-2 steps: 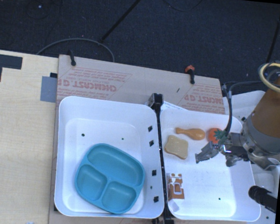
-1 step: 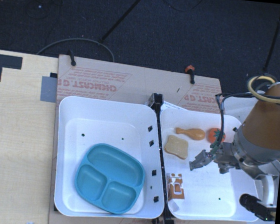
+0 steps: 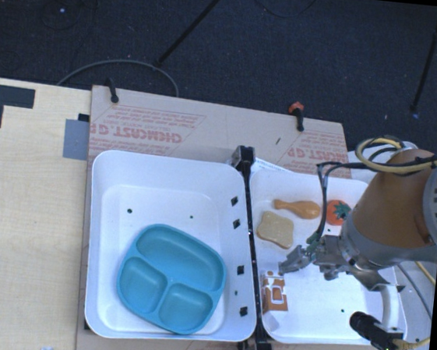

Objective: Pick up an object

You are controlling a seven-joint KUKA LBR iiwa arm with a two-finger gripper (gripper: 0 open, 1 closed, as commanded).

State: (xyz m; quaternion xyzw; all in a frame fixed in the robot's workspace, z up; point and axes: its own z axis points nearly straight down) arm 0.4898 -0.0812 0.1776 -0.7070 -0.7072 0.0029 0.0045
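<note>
In the right bin (image 3: 326, 332) lie a tan slice of toast (image 3: 276, 230), a tan drumstick-shaped piece (image 3: 297, 208), a small orange and green item (image 3: 337, 211) and a small orange and white item (image 3: 274, 292) near the front left. My gripper (image 3: 300, 260) hangs low over the bin's middle, just right of and below the toast and above the orange and white item. Nothing shows held in it. The grey and orange arm (image 3: 391, 210) covers the bin's right side.
The left bin (image 3: 115, 190) holds a blue divided plate (image 3: 171, 277). A black divider (image 3: 244, 236) runs between the bins. Cardboard lies under both, with a wooden bench top (image 3: 17, 226) to the left and cables at the right.
</note>
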